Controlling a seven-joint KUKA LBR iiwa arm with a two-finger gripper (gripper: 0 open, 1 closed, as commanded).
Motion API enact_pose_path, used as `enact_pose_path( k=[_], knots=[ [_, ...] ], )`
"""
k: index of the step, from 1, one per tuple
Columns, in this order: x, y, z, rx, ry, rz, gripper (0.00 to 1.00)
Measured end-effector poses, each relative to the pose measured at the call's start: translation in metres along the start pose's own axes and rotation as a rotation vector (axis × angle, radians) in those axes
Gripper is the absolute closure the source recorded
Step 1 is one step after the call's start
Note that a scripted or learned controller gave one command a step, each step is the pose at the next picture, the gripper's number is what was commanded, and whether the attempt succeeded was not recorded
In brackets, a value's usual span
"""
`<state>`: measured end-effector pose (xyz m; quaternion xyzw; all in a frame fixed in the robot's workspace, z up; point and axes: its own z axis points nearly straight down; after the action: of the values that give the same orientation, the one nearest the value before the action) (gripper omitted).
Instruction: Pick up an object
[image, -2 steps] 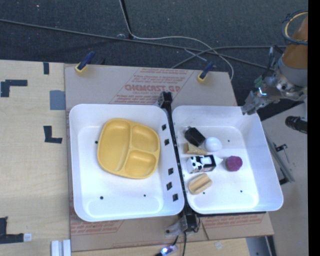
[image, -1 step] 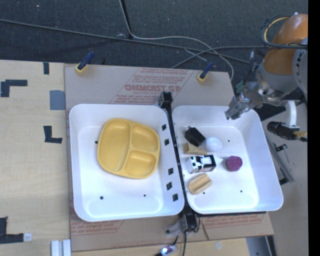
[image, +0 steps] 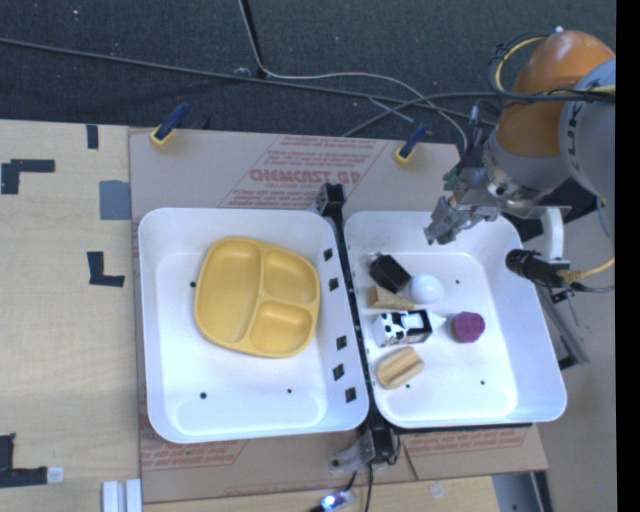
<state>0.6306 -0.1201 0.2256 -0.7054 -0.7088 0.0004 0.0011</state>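
A wooden bench under dark carpet-like flooring bears a cardboard sheet (image: 300, 170), clipped at its far edge, with two white bins side by side on it. The left bin (image: 170, 400) holds a yellow divided plate (image: 256, 296) lying flat near its middle. The right bin (image: 520, 380) holds a cluster of small things toward its left half. The grey arm (image: 560, 90) with its orange band reaches in from the upper right, and its gripper (image: 447, 226) hangs over the far edge of the right bin, above and apart from the things; whether it is clenched or released cannot be told, and nothing shows in its grasp. Below it lie a black block (image: 389, 271), a white ball (image: 426, 289) just beside it, a tan wedge (image: 388, 298), a black-and-white cow toy (image: 404, 326), a tan bread-like piece (image: 399, 367) nearest the front, and a purple ball (image: 467, 326) off to the right
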Motion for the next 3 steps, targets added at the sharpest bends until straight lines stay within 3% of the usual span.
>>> enact_pose_path(
  k=[3],
  knots=[
    [0.157,-0.019,-0.004,0.001,0.0,-0.003,1.0]
  ],
)
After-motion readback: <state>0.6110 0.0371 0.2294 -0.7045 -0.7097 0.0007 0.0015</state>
